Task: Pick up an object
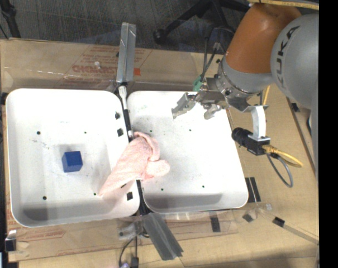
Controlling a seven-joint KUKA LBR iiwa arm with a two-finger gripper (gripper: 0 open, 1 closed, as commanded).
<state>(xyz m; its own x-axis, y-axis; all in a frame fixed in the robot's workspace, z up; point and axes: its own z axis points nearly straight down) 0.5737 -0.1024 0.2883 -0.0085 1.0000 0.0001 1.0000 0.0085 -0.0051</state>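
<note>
While the arm [280,43] reaches in from three o'clock, I note its pincer [195,108] hanging over the upper part of the right bin [224,166], toward that bin's twelve o'clock edge. Its two fingers [181,106] stand spread apart with nothing between them; I record it as parted and holding no object.

I find two candidate objects. A pink cloth [134,163] lies draped across the divide where the two bins meet, its upper bunched end in the right bin at about nine o'clock of that bin, its lower end trailing toward seven o'clock into the left bin [23,149]. It sits well apart from the pincer, down toward seven o'clock from it. A small blue cube [72,161] rests on the floor of the left bin, slightly toward eight o'clock of that bin's centre, near the cloth's lower end but not touching it.

Both bins sit side by side on the brown surface [269,205].
</note>
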